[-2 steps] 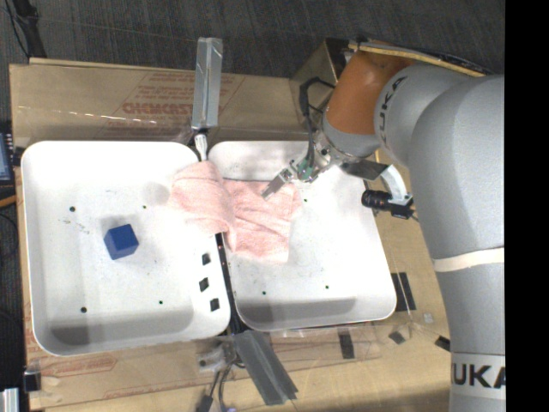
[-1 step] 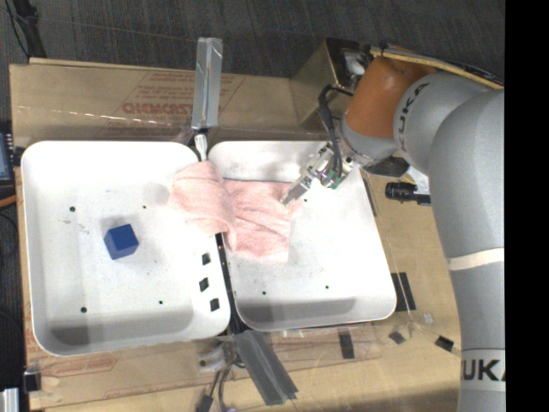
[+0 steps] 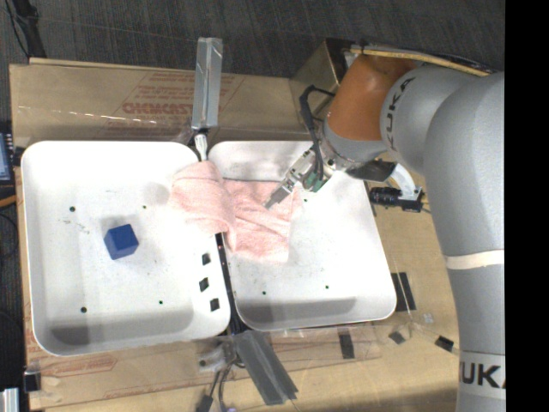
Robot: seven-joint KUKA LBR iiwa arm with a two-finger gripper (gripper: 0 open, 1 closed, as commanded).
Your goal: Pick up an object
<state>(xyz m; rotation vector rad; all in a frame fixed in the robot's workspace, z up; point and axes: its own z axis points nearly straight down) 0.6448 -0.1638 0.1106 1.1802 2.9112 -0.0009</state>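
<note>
Dark carpet surrounds a cardboard-covered bench [image 3: 77, 101] bearing 2 white bins side by side. A pink cloth [image 3: 232, 209] drapes over the wall between them, mostly in the right bin [image 3: 343, 264], and a blue cube [image 3: 121, 240] sits alone in the left bin [image 3: 51, 178]. Reaching from the right, the gripper [image 3: 279, 197] hangs at the cloth's upper right edge; I cannot tell its grip state.
</note>
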